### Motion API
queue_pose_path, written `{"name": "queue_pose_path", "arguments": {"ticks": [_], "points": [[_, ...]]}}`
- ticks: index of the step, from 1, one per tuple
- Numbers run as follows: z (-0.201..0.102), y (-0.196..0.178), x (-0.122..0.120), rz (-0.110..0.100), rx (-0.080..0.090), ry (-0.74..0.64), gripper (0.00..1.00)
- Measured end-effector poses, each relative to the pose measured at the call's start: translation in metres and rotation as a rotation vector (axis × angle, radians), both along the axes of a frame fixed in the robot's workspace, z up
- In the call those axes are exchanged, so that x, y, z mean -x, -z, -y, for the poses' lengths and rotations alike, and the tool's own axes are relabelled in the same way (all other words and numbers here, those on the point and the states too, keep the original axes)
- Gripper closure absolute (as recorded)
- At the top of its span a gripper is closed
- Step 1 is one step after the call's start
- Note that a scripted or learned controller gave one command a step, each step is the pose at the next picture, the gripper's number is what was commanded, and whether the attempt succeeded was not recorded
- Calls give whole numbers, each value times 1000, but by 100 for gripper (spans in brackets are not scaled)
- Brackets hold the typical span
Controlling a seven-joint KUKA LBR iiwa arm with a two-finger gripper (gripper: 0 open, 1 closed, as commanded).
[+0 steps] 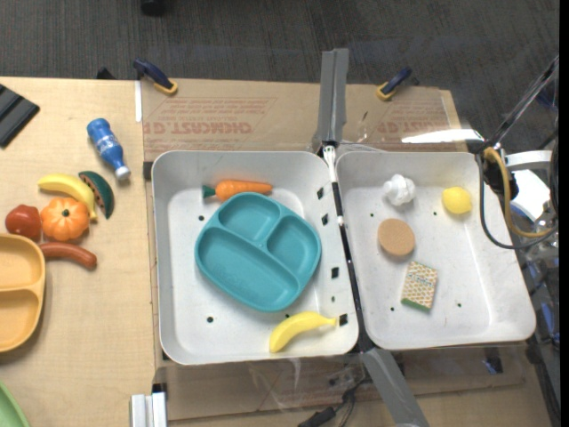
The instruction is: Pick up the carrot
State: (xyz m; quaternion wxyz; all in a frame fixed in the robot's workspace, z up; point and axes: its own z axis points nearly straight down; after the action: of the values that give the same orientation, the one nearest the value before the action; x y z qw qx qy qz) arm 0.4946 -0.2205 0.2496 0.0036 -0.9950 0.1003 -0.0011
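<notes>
One carrot (242, 188) just above teal plate (258, 250), left bin (173, 265)

I can read one marking: red print on the cardboard sheet (267, 114) behind the bins, upside down from my view, apparently "CHEMCRZT. GE…"; a second line is illegible.
</notes>
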Motion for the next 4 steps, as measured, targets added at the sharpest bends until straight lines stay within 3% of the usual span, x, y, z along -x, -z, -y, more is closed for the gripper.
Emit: {"name": "queue_pose_path", "arguments": {"ticks": [1,2,3,4], "points": [[-1,67,6,-9,0,260,100],[-25,56,-2,-3,1,0,100],[-68,114,-2,-8,2,28,100],[-131,59,-32,-7,1,47,100]]}}
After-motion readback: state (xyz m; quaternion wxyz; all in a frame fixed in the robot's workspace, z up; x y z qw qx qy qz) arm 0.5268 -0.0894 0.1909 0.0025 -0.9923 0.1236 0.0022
